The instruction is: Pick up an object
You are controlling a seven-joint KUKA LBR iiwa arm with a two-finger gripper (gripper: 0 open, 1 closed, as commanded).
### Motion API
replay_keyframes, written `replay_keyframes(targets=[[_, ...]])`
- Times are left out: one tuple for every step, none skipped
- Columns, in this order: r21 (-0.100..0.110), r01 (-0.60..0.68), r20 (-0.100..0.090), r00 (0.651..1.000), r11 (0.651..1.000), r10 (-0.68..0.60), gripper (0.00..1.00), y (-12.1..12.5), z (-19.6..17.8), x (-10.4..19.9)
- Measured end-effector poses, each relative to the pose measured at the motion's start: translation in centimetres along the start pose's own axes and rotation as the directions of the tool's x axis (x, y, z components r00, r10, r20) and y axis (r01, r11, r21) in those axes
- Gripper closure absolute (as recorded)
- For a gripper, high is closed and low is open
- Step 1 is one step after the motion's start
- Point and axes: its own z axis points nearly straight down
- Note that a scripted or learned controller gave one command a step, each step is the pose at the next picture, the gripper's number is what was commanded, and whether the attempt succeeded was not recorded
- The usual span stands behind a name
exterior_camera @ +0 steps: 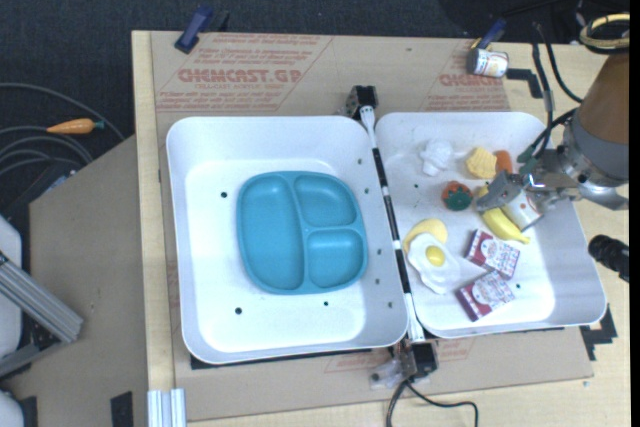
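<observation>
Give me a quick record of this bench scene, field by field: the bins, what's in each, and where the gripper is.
left bin: holds a blue divided plate
right bin: holds small toy foods
fried egg: by the right bin's left wall
packets: two red and white, right of the egg
banana: just below the gripper
tomato: left of the gripper
white lump: far part of the right bin
gripper: low over the right bin, among the foods
arm: enters from the right
</observation>
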Motion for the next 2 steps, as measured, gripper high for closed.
replay_keyframes(targets=[[-0.013, 0.0, 0.005, 1.0, 1.0, 0.0, 0.0, 2.0, 10.9, -1.5], [-0.015, -0.002, 0.009, 1.0, 1.0, 0.002, 1.0, 2.0, 9.9, -1.7]])
